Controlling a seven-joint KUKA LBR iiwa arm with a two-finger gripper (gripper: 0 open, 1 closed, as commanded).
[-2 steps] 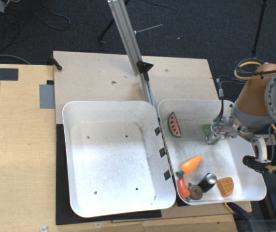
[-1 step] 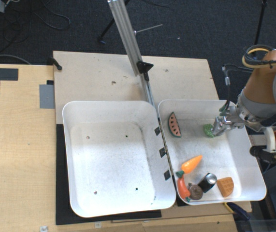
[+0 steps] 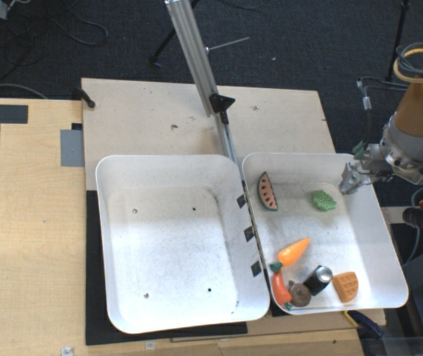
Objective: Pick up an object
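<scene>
A pale wooden board lies under two white bins. The left bin sits at 9 o'clock of the right bin, touching it. A grey metal rail leans toward 12 o'clock. Black cables lie on the dark floor at 11 o'clock.

The gripper hangs at the right bin's upper right rim, near a green block. A watermelon slice lies upper left; an orange carrot, dark can and orange piece cluster at lower frame.
</scene>
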